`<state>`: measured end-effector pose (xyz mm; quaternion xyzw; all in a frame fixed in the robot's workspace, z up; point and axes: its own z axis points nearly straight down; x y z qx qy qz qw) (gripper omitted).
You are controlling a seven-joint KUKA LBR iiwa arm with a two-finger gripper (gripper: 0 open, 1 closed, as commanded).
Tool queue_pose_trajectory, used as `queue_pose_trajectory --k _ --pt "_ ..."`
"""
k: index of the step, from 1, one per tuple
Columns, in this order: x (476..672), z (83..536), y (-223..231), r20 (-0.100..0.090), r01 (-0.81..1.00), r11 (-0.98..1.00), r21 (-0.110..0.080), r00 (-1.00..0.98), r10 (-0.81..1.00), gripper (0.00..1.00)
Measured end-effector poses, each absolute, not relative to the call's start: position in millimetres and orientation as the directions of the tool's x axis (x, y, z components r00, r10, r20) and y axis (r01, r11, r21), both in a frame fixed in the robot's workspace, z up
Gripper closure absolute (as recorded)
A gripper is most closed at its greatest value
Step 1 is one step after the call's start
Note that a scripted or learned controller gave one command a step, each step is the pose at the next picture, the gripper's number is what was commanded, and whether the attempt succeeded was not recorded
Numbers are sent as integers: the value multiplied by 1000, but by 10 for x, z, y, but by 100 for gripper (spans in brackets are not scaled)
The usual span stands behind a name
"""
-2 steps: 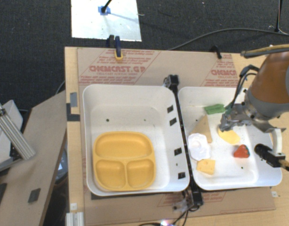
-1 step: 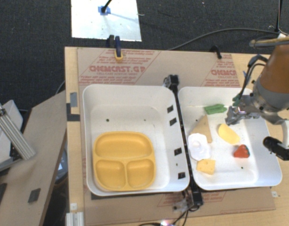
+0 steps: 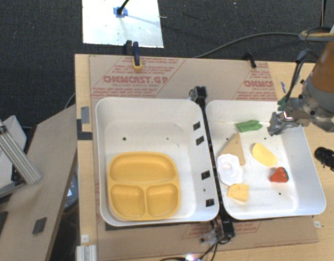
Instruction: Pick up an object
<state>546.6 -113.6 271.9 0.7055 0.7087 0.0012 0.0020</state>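
- Camera view showed, in the left bin (image 3: 156, 113), a yellow divided tray (image 3: 144, 185) lying flat;
- the right bin (image 3: 308, 200) held scattered pickable pieces, a green piece (image 3: 248, 126) nearest;
- the gripper (image 3: 277, 125) hovered beside it, presumably lining up; finger spread could not be told.

The arm (image 3: 326, 75) runs off the right edge; its end effector (image 3: 278, 123) is blurred.
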Motion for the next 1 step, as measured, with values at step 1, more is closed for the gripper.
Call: queue_pose_trajectory --k 1 --pt "5563 2598 -650 1 1000 8 2 -8 1000 100"
